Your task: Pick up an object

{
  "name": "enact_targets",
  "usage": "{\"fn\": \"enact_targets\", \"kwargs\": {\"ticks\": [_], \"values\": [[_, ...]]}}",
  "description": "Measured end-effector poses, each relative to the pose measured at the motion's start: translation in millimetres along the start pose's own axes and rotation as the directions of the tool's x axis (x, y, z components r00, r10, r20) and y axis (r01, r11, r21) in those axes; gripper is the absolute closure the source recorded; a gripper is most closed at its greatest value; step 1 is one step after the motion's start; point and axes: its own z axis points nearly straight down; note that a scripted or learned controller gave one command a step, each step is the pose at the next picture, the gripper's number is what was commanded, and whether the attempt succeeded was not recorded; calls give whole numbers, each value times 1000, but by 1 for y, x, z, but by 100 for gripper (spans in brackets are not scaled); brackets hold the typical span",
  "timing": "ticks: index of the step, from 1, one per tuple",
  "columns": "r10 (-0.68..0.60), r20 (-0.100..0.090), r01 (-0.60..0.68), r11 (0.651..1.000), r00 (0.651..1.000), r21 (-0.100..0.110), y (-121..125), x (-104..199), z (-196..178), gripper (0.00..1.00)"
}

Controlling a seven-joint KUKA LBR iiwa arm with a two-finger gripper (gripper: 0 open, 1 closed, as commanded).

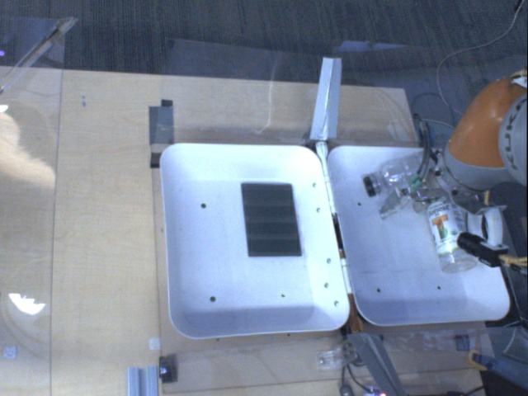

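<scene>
A dark grey ribbed rectangular block (271, 219) lies flat in the middle of the left bin (190, 295). In the right bin (396, 291), a crumpled clear plastic bottle with a black cap (386, 181) lies near the back. A second clear bottle with a green and orange label (446, 234) lies at the right side. My gripper (424, 186) is low over the back right of this bin, between the two bottles and close against the crumpled one. Clear plastic and the wrist blur that spot.
A metal divider post (327, 101) stands at the back between the bins. The arm's orange band (485, 126) hangs over the right bin's far right corner. A transparent sheet (33, 221) covers the bench to the left.
</scene>
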Motion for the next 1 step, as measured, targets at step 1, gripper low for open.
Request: {"fn": "enact_targets", "kwargs": {"ticks": [1], "values": [[-113, -55, 118, 988, 992, 98, 42, -18, -1, 0]]}}
